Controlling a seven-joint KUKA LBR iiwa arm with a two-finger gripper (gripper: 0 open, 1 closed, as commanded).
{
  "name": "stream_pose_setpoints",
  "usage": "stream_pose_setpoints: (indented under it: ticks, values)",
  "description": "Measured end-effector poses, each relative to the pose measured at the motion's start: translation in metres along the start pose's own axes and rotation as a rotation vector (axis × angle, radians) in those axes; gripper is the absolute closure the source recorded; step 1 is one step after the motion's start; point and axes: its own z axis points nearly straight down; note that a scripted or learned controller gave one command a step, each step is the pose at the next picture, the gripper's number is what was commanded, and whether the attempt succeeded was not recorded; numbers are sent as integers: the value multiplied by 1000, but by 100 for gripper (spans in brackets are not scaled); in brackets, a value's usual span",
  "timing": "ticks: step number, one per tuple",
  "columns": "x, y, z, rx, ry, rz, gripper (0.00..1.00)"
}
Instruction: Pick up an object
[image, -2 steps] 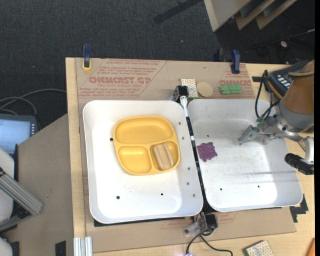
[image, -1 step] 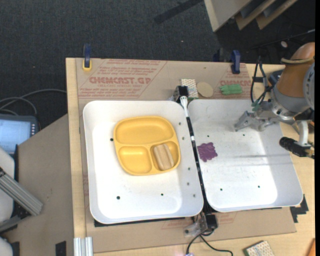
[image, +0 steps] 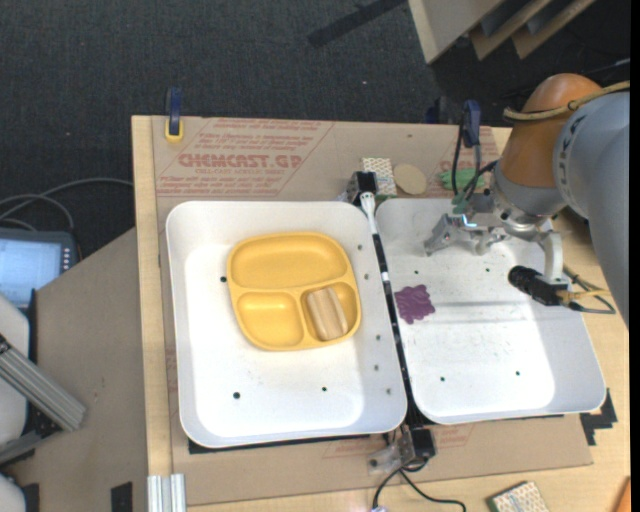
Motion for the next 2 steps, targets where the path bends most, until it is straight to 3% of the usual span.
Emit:
stream_pose_setpoints:
  ticks: [1, 2]
  values:
    - [-2, -69, 1, 6, -1, 10, 0]
    - [52, -35, 0, -5, -4, 3, 0]
